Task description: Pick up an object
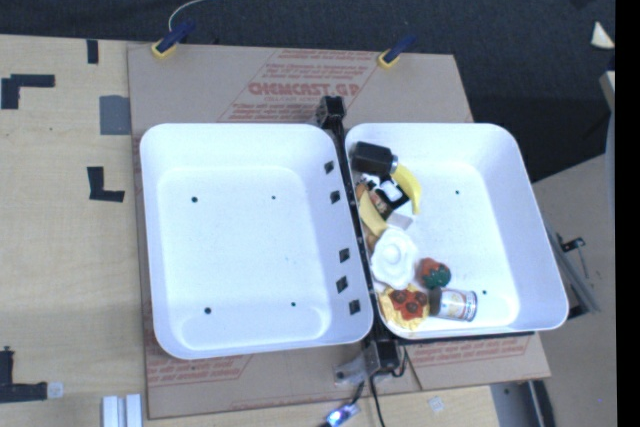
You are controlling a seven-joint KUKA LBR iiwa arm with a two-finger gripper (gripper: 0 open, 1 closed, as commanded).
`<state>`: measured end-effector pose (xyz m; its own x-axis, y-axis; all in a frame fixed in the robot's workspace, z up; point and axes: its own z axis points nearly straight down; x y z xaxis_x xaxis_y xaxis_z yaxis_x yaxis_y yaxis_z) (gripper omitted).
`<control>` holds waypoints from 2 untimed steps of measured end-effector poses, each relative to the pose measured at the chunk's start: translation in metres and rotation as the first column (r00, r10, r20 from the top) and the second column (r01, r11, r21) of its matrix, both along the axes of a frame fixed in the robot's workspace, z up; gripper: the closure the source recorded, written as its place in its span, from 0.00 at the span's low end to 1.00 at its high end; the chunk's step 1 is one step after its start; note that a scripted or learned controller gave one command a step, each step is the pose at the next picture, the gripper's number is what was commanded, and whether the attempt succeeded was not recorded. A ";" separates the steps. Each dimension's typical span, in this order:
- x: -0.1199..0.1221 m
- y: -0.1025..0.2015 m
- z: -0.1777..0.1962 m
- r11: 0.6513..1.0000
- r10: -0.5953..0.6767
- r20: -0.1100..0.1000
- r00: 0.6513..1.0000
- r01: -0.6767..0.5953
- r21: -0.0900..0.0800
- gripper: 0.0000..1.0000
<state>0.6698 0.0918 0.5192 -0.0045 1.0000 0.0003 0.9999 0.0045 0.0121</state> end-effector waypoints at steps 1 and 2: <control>-0.049 0.051 0.018 1.000 0.003 -0.011 1.000 -0.003 0.001 1.00; -0.095 0.117 -0.199 1.000 0.002 -0.031 1.000 -0.002 -0.005 1.00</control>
